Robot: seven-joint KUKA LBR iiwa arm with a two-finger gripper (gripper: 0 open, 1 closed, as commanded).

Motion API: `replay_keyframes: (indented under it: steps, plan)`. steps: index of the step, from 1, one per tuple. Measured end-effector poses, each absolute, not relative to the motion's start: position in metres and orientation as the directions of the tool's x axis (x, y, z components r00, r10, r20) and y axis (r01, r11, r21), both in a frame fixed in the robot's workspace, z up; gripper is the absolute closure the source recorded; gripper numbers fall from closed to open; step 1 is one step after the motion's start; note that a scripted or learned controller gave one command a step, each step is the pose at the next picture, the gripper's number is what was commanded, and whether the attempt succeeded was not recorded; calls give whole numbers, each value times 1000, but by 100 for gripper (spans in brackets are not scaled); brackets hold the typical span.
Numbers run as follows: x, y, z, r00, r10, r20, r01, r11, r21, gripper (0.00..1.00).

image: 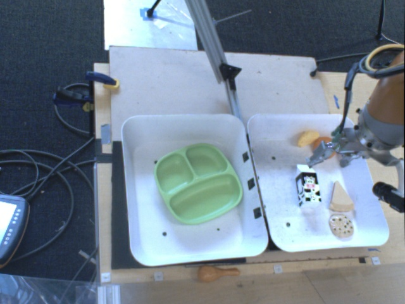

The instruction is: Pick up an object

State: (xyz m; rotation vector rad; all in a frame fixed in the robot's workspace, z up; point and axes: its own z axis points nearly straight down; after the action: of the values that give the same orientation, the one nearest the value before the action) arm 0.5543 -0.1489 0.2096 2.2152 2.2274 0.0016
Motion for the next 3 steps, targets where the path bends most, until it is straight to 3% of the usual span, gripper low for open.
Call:
replay_keyframes:
  steps: [1,3]
  plan:
    - [554,-149,210,-3,1000,1,1000,3,1,0]
    - [552,-142,121,0,1000,1,1000,0,-3,0]
